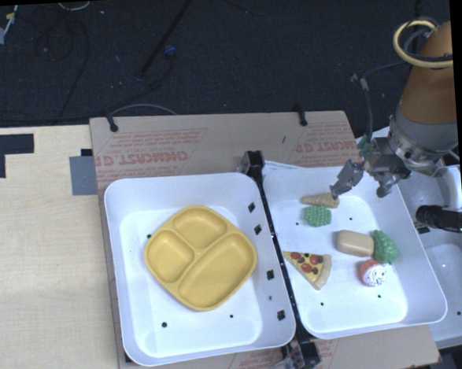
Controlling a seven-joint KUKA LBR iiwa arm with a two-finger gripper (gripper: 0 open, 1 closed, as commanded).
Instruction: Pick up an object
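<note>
The gripper [367, 180] hangs at the right of the frame, over the upper right corner of the right bin [413, 305], at the end of the grey arm [425, 119] with its orange band near the upper right corner. Its two dark fingers are spread apart and grasp nothing: one finger [344, 180] points down-left, its tip just above a tan wedge [320, 201]; the other sits further right, near the bin's far rim.

Just below the wedge lies a small green piece [318, 216], touching or nearly touching it. Lower and to the right, in the middle of the right bin, rests a tan block [353, 243], with a green leafy toy [384, 247] against its right end. Just below that pair sits a small red-and-white piece [372, 273]. Left of these, near the bin's left wall, lies a pizza slice [310, 266], its point toward lower right.

The left bin [138, 320] fills the centre-left of the frame and holds a yellow tray [200, 257] with three compartments, turned at an angle. Both bins sit on a cardboard sheet [189, 147] printed with red letters. To the left is a pale wooden bench [39, 264] with black marks [4, 152] at its upper left.
</note>
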